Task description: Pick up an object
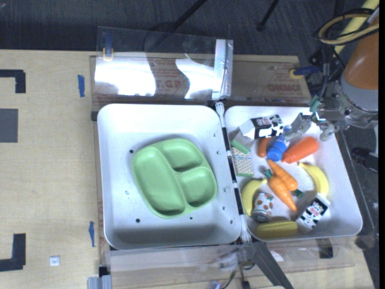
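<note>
The bench [48, 161] carries two white bins. The left bin [114, 221] holds one thing, a green divided tray [174, 176] lying flat near its middle. The right bin [349, 212] is crowded with small toys and packets.

The arm [364, 71] comes in at about two o'clock of the right bin, its orange band at the picture's edge. The gripper [313, 122] hangs over the bin's upper right part; whether it is released or clenched I cannot tell, and nothing shows between its tips.

No object has been chosen by name, so any piece in the right bin will serve. From the bin's middle: an orange carrot [301, 150] lies at one o'clock, nearest the gripper, touching a blue bottle [277, 149] on its left. A second carrot [283, 188] runs slantwise through the centre. A banana [319, 179] curves at three o'clock, another banana [248, 192] at nine o'clock. A yellow piece [277, 227] lies at six o'clock, a small can [263, 205] just above it, and a black-and-white carton [313, 212] at five o'clock. A like carton [266, 125] sits at twelve o'clock.

The step in hand looks like the approach, before any grasp. The next move calls for lowering squarely over one piece, likely the near carrot, with the tips straddling its narrow width and clear of the bottle.
</note>
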`<state>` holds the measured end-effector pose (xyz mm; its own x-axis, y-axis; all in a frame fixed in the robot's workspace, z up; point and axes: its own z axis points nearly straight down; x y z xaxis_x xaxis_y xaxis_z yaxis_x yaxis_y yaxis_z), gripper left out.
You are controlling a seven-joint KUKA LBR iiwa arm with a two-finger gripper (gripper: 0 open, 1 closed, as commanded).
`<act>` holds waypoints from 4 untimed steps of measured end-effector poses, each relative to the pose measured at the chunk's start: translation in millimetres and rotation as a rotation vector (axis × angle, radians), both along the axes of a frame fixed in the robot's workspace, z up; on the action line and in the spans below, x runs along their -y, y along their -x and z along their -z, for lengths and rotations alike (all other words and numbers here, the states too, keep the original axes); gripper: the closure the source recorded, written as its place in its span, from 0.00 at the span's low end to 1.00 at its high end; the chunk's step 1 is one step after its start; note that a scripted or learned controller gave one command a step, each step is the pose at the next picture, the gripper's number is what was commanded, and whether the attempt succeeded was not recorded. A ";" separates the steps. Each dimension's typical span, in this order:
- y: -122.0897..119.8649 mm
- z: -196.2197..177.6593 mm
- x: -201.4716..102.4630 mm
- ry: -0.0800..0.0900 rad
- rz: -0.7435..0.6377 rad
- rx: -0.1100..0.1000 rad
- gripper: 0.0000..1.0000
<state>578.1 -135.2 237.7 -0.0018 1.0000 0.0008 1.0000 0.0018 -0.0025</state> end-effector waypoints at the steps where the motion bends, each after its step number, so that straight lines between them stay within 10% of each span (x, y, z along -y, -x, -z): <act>1: 38.0 86.2 67.7 0.001 -0.112 0.002 0.00; 2: 37.4 76.0 69.3 0.003 -0.109 0.006 1.00; 3: 37.5 76.0 69.3 0.003 -0.109 0.006 0.00; 4: 36.3 120.3 77.2 -0.016 0.256 -0.002 0.00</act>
<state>541.8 -212.3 117.5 0.2512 0.9678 0.0159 0.9679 -0.2511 -0.0064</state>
